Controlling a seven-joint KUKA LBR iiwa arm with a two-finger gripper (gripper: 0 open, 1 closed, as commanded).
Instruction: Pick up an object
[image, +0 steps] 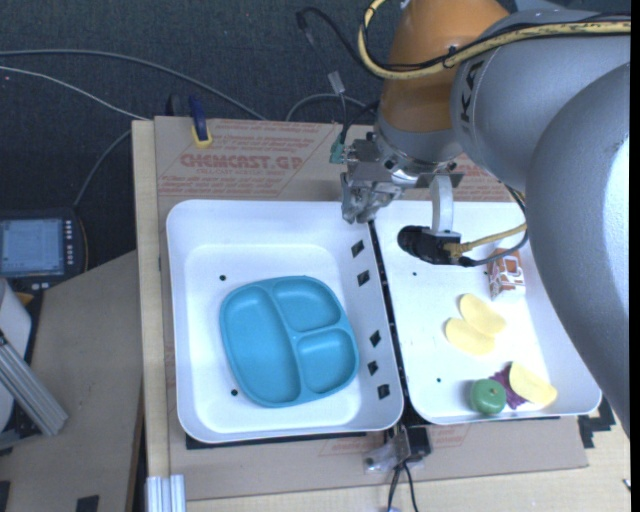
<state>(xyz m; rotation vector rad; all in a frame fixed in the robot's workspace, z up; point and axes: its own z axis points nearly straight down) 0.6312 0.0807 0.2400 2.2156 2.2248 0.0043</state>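
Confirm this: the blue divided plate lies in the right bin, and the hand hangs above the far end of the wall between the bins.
Wrong bin. The camera view shows the blue divided plate in the left bin. The hand does hang above the far end of the wall between the bins.

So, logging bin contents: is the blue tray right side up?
Yes. The blue tray lies flat in the left bin, its three compartments facing up.

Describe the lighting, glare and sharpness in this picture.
Camera view: even, soft light on both white bins, no hard glare; faint shadow under the blue divided tray; the arm's grey link looms close and slightly soft; the gripper is small, its details murky.
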